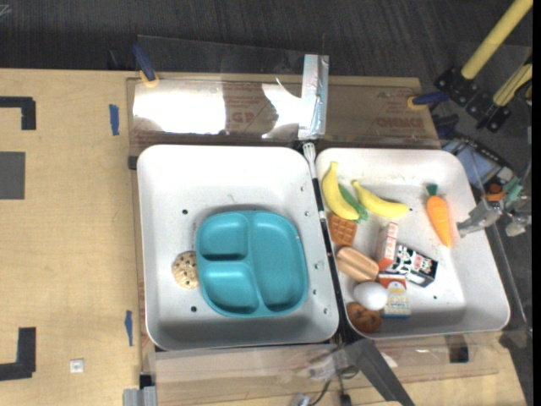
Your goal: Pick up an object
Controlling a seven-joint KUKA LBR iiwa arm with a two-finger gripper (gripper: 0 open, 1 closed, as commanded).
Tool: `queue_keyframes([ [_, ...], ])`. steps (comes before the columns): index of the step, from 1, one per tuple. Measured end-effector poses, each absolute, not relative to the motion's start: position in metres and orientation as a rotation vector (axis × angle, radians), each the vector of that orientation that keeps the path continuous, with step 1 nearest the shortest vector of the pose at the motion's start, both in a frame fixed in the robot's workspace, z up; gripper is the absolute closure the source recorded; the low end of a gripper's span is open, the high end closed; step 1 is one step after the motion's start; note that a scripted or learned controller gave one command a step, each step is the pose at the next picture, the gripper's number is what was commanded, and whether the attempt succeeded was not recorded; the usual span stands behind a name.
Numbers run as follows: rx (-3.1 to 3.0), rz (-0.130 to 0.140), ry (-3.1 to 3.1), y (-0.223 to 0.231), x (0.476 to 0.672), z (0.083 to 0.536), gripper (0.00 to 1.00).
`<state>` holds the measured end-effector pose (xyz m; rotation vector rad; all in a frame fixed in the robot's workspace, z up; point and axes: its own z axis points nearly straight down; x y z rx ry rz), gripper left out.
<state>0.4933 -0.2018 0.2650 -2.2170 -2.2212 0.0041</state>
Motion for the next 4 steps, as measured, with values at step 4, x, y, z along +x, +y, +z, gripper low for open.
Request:
queue_keyframes([
  [4,-1.806,0.001,-2.57,-0.035,0.61,0.181,0.0],
])
